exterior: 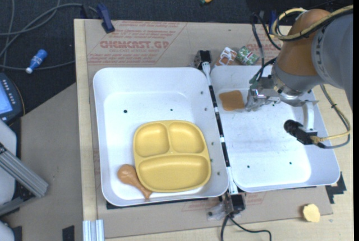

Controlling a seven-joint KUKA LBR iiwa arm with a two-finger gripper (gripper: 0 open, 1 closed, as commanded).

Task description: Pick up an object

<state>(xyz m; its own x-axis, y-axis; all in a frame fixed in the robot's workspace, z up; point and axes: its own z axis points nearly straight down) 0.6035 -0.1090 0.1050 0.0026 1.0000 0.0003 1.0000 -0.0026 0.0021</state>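
Observation:
A flat brown toast-like piece (pixel 231 101) lies in the right bin (pixel 269 161), near its far left corner. My gripper (pixel 253 97) hangs just to the right of that piece, low over the bin floor, at the end of the grey arm with the orange band (pixel 300 49). In the left bin (pixel 112 100) sits a yellow divided plate (pixel 170 156), and an orange drumstick-shaped toy (pixel 132 178) rests against the plate's near left edge.
Small packets (pixel 238 55) lie on the board behind the right bin. A black clamp (pixel 202 58) sits at the bins' far joint. A yellow bit (pixel 311 212) lies off the near right corner, and a black cable fitting (pixel 300 132) hangs over the right bin.

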